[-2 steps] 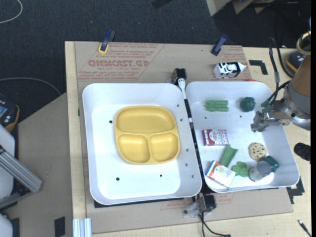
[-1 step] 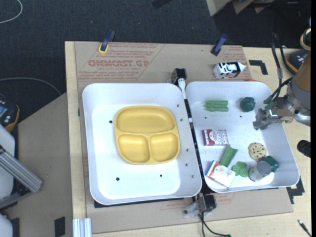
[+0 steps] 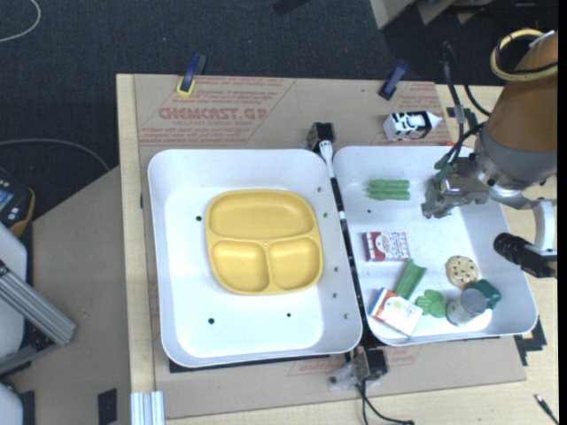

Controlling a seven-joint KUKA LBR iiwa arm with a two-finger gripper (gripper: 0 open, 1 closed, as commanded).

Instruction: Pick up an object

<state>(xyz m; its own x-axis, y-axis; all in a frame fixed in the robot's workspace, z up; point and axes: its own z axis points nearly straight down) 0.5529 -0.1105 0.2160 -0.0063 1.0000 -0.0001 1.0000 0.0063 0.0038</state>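
The gripper point(image 3: 440, 200) is seen over the upper right part of the right bin point(image 3: 509, 277), hanging from the arm point(image 3: 523, 118) that reaches in from the right. Whether the pincer is spread or pressed together cannot be told. Nothing is seen held in it.

Candidate objects all lie in the right bin: a green ridged piece point(image 3: 389, 189) just left of the gripper, a red and white packet point(image 3: 385, 245) lower down, a green cylinder point(image 3: 408, 280), a cookie point(image 3: 461, 271), a grey can point(image 3: 473, 302), a small white carton point(image 3: 395, 312) and a green toy point(image 3: 431, 304) near the front wall. The left bin point(image 3: 173, 264) bears a yellow divided plate point(image 3: 263, 240).

The step is judged to be approach, with no grasp made yet. For the next move, one target must be settled on, probably the nearby green ridged piece, and the gripper lined up above it before descent.
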